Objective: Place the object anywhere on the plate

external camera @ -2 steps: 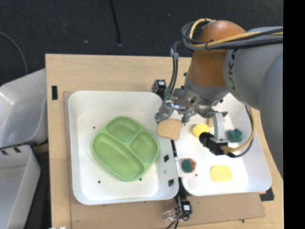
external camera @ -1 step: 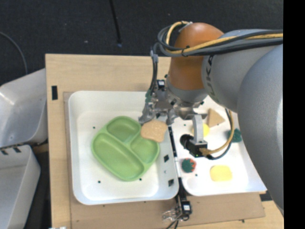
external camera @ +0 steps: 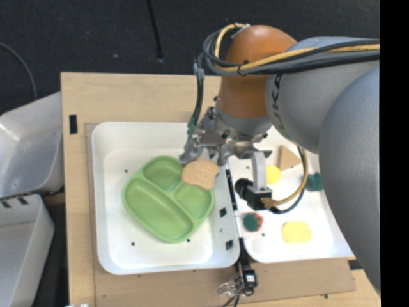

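Gripper (external camera: pixel 206 153) is hanging over the plate's (external camera: pixel 153 206) right edge in the left bin (external camera: pixel 108 248). Toast (external camera: pixel 199 174) is sitting just below it, over the plate rim, probably positioned for release. Can't tell whether jaws are clamping it.

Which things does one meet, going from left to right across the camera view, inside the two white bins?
green plate → tan bread slice → red and green piece → small yellow piece → tan wedge → flat yellow piece → dark green piece
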Controlling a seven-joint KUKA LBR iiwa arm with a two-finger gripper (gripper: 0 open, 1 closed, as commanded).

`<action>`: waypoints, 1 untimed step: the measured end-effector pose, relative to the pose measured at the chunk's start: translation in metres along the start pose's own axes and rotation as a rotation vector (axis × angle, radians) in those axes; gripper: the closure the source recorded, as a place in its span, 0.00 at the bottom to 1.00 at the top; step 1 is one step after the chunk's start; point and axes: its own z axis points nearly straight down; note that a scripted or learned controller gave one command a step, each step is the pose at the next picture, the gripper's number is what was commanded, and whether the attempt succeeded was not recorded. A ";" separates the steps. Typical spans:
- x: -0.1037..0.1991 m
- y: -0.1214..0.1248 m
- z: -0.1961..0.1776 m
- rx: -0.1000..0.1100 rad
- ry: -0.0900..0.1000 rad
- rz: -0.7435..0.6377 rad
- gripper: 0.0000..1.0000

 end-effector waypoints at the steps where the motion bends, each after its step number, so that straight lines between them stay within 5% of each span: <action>1: -0.009 -0.001 0.018 0.003 -0.002 0.005 1.00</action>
